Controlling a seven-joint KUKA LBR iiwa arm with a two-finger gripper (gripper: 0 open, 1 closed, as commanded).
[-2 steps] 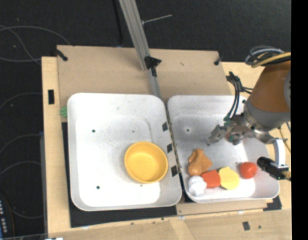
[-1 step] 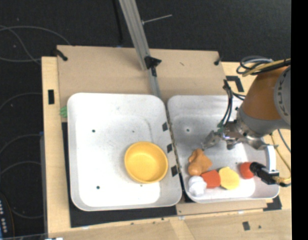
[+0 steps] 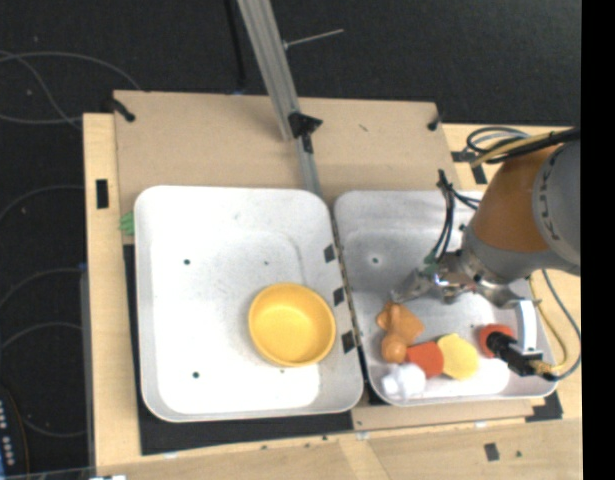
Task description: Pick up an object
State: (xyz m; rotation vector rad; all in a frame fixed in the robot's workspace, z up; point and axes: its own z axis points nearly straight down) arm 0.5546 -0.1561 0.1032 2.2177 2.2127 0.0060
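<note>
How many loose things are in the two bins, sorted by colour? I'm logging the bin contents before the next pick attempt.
Yellow: 2, the bowl in the left bin and a lump in the right bin
Orange-brown: 1, a toy figure
Red-orange: 2, a block and a red piece
White: 1, a small item
Total: 6
</note>
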